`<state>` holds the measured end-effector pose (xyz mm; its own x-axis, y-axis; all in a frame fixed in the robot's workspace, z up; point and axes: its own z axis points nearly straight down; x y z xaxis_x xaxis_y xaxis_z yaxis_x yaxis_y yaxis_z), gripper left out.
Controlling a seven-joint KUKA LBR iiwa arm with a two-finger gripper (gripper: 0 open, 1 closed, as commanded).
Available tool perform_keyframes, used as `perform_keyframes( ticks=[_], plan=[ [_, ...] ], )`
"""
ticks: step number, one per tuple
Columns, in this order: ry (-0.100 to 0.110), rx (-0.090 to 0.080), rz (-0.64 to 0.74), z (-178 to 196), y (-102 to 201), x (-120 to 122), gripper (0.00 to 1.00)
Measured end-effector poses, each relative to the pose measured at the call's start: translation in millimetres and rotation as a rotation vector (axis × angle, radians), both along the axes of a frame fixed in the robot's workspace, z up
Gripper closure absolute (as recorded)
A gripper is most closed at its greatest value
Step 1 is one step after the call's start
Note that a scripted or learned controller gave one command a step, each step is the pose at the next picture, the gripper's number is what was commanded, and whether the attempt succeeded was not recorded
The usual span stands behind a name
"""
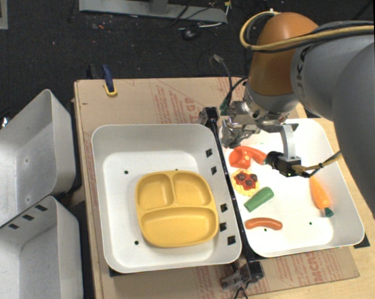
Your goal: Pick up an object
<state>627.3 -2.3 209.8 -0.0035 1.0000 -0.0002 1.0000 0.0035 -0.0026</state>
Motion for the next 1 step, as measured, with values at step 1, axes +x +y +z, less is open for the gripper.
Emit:
perform_keyframes(
  ticks=[1],
  plan=[
    [-0.003, 0.0, -0.001, 15.5, 46.3, -9.1, 1.0]
  ],
)
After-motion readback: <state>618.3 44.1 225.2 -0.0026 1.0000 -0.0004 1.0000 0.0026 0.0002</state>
